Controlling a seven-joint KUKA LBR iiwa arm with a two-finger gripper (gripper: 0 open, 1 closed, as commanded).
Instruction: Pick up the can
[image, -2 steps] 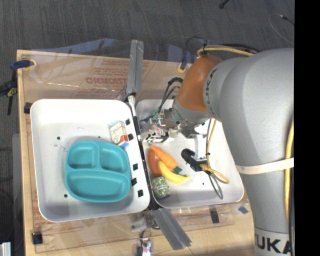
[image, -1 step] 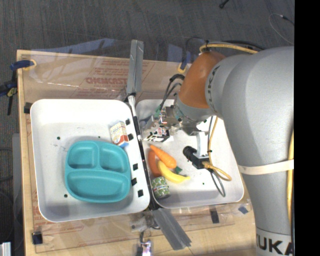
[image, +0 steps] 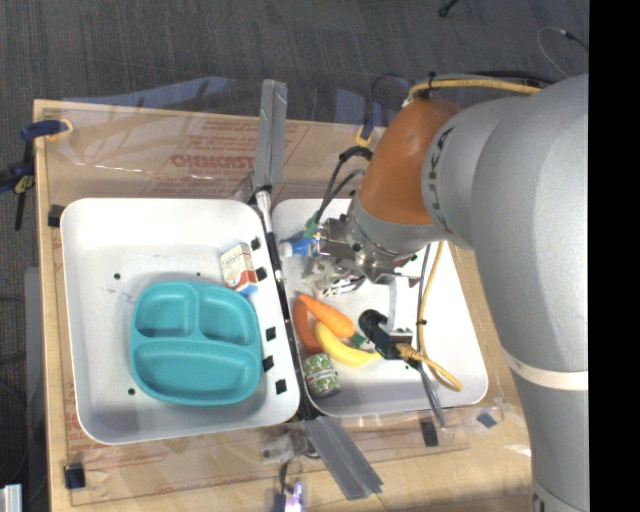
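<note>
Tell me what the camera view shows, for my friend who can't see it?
A big grey robot arm reaches from the right over the right white bin, its end effector low above a carrot, a banana and a small can. The left white bin holds a teal divided plate and a small carton.

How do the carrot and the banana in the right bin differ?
The carrot is orange; the banana is yellow. The carrot looks roughly straight and tapers, while the banana curves. The carrot lies nearer the arm's wrist, the banana nearer the bin's front edge. Both lie in the right bin, close beside each other.
</note>
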